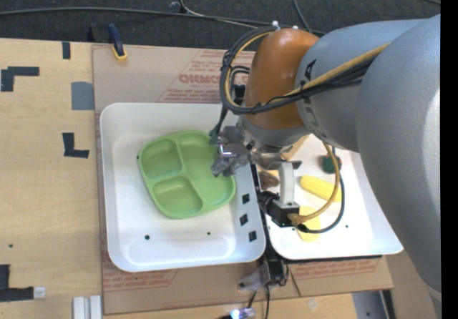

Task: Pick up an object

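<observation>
A light green divided plate [182,174] lies in the left white bin [122,167]. My gripper [226,156] hangs over the plate's right rim, near the wall between the two bins. In the right bin [358,232] lie a yellow corn cob [318,186], a small green object [330,164] and a brown object [269,180] partly hidden by the wrist. The bulky grey arm with its orange band [279,74] covers much of the right bin.
Both bins rest on a cardboard sheet [164,74] on a wooden bench. Cables loop around the wrist, and a yellow cable [330,199] hangs over the right bin. A blue and yellow clamp [117,42] sits at the cardboard's far left corner.
</observation>
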`<state>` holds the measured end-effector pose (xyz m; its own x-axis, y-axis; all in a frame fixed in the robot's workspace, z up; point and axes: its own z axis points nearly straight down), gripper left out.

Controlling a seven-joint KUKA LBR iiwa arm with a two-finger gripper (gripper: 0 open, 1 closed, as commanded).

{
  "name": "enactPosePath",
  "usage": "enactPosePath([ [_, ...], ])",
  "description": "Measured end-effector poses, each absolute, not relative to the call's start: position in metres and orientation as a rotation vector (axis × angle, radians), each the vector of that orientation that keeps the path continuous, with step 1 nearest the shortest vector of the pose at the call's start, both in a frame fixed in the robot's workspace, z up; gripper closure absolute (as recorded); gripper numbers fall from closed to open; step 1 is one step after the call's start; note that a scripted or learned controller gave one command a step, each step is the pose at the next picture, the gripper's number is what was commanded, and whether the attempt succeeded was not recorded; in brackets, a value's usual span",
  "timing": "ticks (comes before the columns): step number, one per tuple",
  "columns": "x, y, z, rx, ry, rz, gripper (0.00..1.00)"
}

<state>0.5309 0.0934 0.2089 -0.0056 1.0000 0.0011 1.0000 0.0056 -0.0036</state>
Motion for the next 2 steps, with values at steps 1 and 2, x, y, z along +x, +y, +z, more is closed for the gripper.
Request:
enactPosePath([
  [1, 0.5224, 0.0965, 0.2212, -2.218, -2.223, 0.001, 1.00],
  [2, 0.5226, 0.0959, 0.2206, -2.219, -2.222, 0.003, 0.00],
])
